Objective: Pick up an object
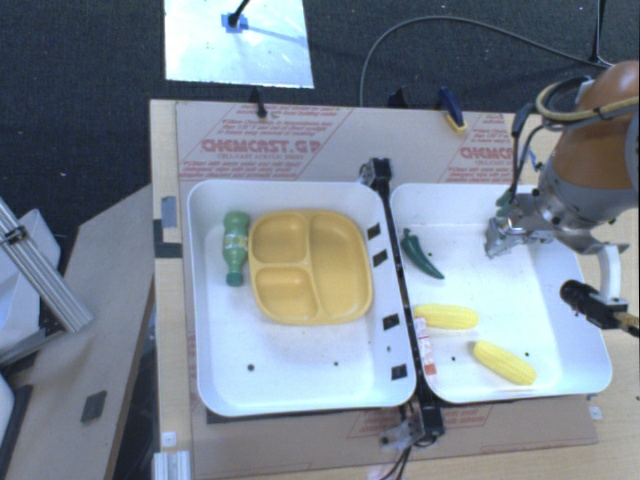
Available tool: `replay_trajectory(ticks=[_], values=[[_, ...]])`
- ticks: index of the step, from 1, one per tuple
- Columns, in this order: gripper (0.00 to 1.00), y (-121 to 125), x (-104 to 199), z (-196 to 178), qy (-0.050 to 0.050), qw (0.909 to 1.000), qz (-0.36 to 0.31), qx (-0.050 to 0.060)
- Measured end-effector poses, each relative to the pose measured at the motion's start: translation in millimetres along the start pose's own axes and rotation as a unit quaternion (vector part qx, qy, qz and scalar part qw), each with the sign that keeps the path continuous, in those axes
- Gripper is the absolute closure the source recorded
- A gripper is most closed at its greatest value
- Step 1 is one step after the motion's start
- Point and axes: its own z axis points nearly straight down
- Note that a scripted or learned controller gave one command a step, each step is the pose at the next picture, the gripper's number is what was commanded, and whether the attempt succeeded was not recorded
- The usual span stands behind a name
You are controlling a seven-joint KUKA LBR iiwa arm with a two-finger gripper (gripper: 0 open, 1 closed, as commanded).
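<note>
Gripper (503, 236) at frame right, over right bin (560, 368); finger state indeterminate. Recommend centring squarely above green pepper (421, 254) before descent.

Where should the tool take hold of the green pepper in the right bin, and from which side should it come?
Probably at the thicker middle of the green pepper, coming straight down from above. It lies flat on the right bin floor, slanted and slim, so the fingers should close across its narrow width. The bin wall close beside it makes a sideways approach awkward.
</note>
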Motion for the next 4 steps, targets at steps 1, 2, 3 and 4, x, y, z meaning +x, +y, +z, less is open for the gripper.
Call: replay_trajectory(ticks=[1, 2, 3, 4], values=[[1.00, 1, 0, -35, 0.000, 1.0000, 0.000, 0.000], [1.00, 19, 58, -25, 0.001, 1.0000, -0.002, 0.000], [1.00, 31, 117, -14, 0.001, 1.0000, -0.002, 0.000], [1.00, 35, 165, -7, 0.001, 1.0000, -0.002, 0.001]])
